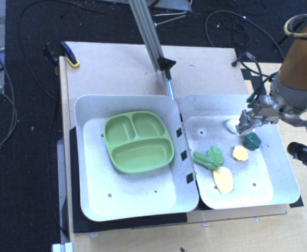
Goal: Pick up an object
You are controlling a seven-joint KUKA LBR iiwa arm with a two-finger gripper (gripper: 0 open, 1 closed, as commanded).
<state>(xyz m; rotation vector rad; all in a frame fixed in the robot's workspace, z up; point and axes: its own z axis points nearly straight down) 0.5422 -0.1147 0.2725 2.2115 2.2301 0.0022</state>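
Dark green object [252,140], just beside lowered jaws

My bench [122,67] is a pale board on a dark floor. Two shallow white bins sit side by side on it: the left bin [90,193] and the right bin [279,182], their inner edges touching. A small blue and yellow tool [69,56] lies at the far left corner of the board.

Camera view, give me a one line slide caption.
Gripper low in the right bin near small toys; green divided plate sits in the left bin.
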